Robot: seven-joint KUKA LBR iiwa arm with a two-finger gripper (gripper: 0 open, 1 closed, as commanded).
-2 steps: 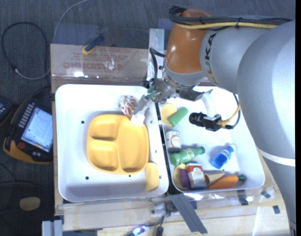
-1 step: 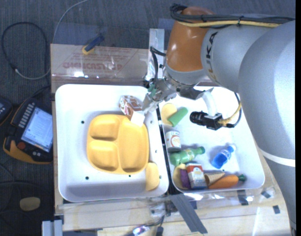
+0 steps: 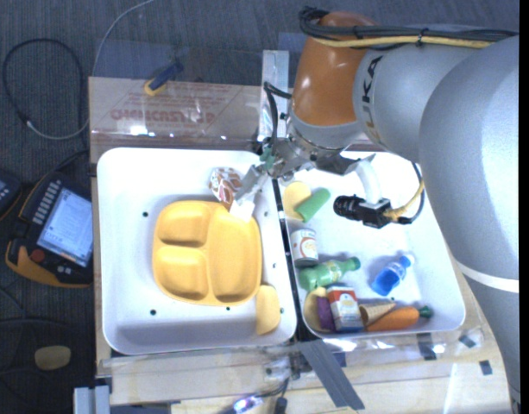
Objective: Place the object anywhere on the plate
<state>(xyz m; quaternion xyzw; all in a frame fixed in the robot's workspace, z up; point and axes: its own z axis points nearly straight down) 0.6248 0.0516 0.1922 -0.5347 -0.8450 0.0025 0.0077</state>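
At the near edge of the right bin (image 3: pixel 437 257), around its 6 o'clock, a carrot (image 3: pixel 395 319) lies beside a red-and-white carton (image 3: pixel 343 309). Farther in are a green bottle (image 3: pixel 329 272) and, at its 3 o'clock, a blue bottle (image 3: pixel 392 274). A small jar (image 3: pixel 305 246) stands against the wall shared with the left bin (image 3: pixel 126 231).

In the left bin, a pale yellow fruit (image 3: pixel 266 309) touches the plate (image 3: pixel 188 266) at the plate's 5 o'clock. The plate is yellow with three compartments, all bare.

The object (image 3: pixel 223 182) sits at the plate's 12 o'clock, right at the far rim; I cannot tell whether it rests on the rim or hangs just above it. It is small and rounded, white with red and brown patches, and glossy like a wrapper. The gripper (image 3: pixel 244 186) reaches in from the object's 2 o'clock and meets its right side. Whether it is clamped on the object or merely touching it cannot be told.

Beyond, the arm's orange band (image 3: pixel 329 76) hangs over the far end of the shared wall.
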